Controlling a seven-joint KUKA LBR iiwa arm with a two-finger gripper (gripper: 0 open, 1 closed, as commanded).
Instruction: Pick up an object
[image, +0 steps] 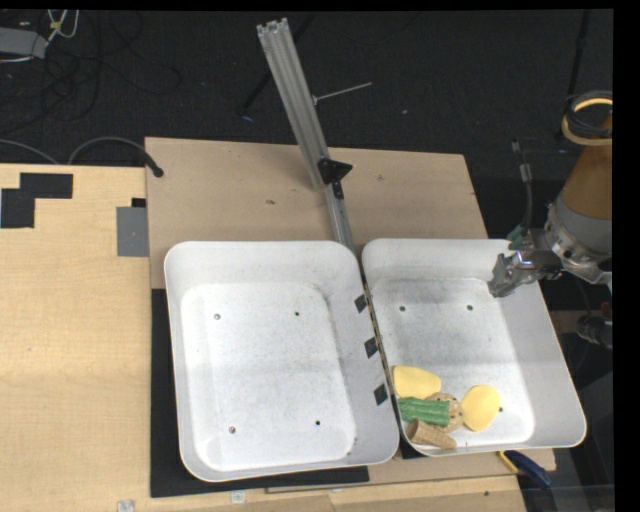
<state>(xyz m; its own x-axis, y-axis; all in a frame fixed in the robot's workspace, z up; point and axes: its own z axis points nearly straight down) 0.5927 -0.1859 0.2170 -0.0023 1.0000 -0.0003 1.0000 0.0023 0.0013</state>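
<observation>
We are eyeing the yellow toy (481, 406), probably light and slippery; the gripper (503, 275) is hovering, grip state unclear.

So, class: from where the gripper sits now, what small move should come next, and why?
Probably travel toward the right bin's near corner. The gripper sits at that bin's far right rim, while the yellow pieces, green piece and tan piece cluster there.

even overhead light, sharp focus, dark surround
</observation>
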